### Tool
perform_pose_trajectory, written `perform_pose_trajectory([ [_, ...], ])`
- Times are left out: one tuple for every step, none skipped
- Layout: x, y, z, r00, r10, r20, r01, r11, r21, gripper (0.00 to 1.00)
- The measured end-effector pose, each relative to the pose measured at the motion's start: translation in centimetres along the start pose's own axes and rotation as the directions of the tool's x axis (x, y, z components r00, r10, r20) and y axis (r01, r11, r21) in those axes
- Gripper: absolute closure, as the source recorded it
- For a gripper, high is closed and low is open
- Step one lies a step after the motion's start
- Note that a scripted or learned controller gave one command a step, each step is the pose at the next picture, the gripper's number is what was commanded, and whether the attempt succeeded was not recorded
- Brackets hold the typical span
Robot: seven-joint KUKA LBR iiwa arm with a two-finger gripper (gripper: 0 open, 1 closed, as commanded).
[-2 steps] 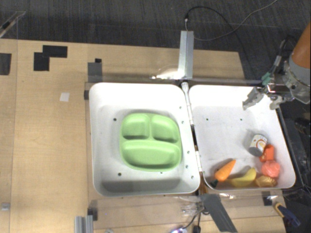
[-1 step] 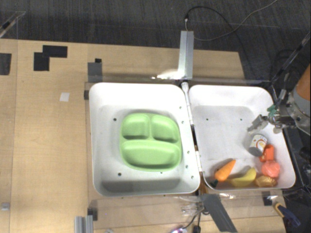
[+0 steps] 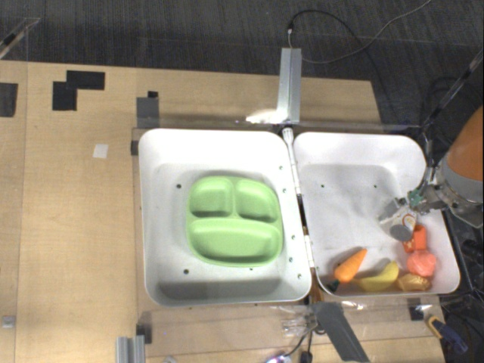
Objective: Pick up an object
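My gripper (image 3: 397, 221) hangs over the right side of the right bin (image 3: 355, 165), reaching in from the right edge. It is open, and nothing sits between its fingers. Just below it lies a small orange block (image 3: 419, 239), with a pink-red piece (image 3: 423, 262) and a tan piece (image 3: 414, 282) further toward the front corner. An orange carrot (image 3: 350, 265) and a yellow banana (image 3: 380, 276) lie along the bin's front wall, left of the gripper.
The left bin (image 3: 162, 203) holds a green divided plate (image 3: 231, 219) near its middle. A ridge (image 3: 295, 203) separates the two bins. The back and left parts of the right bin's floor are bare.
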State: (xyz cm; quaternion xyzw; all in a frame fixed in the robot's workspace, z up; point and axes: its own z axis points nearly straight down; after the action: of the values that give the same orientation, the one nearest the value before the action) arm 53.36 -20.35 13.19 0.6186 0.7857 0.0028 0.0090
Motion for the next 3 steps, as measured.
perform_pose_trajectory([
  [0.0, -1.2, 4.2, 0.999, 0.044, -0.004, -0.044, 0.999, 0.003, 0.0],
  [0.1, -0.9, 3.0, 0.999, 0.042, -0.003, -0.042, 0.999, -0.003, 1.0],
  [-0.4, 5.7, -5.0, 1.0, -0.01, -0.007, 0.01, 1.0, 0.008, 1.0],
])
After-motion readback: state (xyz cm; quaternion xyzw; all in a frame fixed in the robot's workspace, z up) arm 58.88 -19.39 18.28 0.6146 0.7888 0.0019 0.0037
